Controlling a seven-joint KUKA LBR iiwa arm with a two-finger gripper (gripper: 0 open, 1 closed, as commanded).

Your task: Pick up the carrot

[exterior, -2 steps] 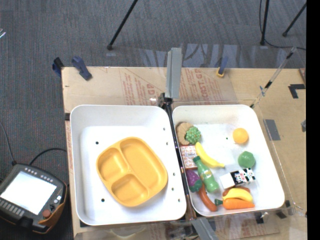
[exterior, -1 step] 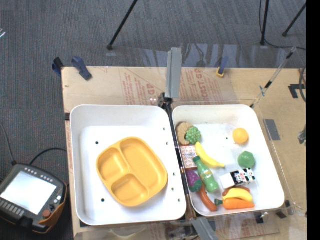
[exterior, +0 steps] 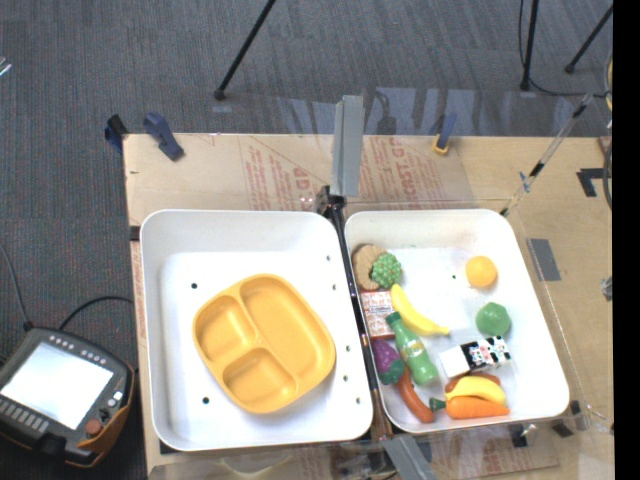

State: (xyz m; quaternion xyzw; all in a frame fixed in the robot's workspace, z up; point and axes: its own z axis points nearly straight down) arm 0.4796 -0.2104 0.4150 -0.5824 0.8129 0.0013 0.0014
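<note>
The left bin (exterior: 152, 268) sits just beside the right bin (exterior: 430, 218), and their sides touch. A big yellow plate (exterior: 262, 341) lies in the left bin, near the right bin's wall. A green bottle (exterior: 412, 348) lies inside the right bin, by its left wall. The carrot (exterior: 480, 407) lies in the right bin's near right corner, just under a yellow fruit (exterior: 474, 388). A small orange ball (exterior: 481, 271) sits near the right bin's far right side. We cannot tell if the gripper's jaws are apart or together.
</note>
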